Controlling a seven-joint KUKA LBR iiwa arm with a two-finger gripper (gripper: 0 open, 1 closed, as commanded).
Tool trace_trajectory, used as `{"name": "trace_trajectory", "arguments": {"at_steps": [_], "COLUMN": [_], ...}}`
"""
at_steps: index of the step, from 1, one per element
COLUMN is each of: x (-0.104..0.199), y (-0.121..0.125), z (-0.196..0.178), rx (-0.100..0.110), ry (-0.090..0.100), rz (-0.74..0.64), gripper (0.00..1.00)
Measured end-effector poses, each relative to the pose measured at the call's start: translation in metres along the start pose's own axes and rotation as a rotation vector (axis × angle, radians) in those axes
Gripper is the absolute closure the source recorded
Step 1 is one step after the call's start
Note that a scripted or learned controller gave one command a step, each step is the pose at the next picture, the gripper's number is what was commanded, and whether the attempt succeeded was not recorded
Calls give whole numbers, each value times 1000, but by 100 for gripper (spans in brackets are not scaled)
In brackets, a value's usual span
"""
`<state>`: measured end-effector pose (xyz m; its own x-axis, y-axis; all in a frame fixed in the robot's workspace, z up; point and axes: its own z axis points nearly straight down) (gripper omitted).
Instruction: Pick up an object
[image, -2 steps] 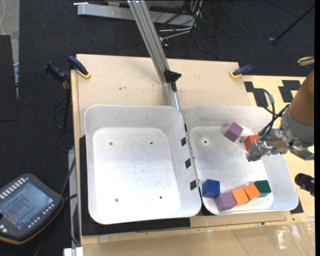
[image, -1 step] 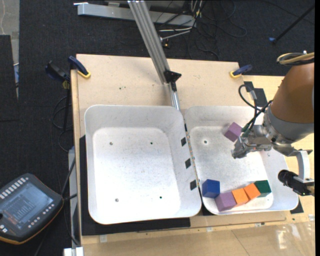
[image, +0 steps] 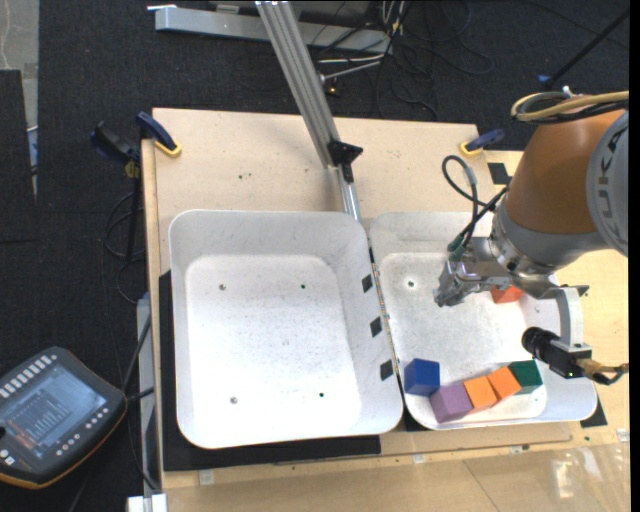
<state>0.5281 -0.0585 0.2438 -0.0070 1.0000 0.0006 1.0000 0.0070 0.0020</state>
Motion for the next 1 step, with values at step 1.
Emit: {"name": "trace_trajectory", "arguments": {"at_steps": [1], "x": [48], "y": [23], "z": [-4], "rx": [-1], "ry": [0], "rz": [-1], "gripper": [100]}}
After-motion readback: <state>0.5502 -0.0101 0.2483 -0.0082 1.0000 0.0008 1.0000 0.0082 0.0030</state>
